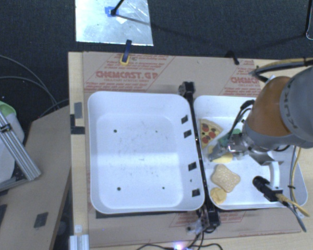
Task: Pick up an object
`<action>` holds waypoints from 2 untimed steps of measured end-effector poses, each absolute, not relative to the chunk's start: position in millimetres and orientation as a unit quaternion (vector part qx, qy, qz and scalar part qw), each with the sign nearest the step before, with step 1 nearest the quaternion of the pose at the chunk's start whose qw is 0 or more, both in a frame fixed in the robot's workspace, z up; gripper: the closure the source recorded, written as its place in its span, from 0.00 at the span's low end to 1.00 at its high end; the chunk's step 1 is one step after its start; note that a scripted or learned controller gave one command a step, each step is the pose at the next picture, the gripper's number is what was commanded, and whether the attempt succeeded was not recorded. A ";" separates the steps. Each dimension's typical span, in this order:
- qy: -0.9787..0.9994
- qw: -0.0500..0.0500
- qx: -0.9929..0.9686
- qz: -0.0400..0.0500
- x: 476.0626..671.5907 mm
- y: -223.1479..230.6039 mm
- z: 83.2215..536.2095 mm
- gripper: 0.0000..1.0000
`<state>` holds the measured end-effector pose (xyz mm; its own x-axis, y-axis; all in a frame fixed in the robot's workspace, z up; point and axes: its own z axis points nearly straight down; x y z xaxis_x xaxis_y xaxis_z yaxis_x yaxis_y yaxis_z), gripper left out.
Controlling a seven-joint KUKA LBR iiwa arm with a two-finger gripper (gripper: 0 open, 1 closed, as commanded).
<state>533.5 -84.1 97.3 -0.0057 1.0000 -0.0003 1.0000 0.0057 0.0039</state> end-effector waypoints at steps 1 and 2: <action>0.707 -0.001 0.707 0.000 484.6 -84.8 83.4 0.00; 0.708 0.002 0.706 0.002 488.5 -85.1 95.5 1.00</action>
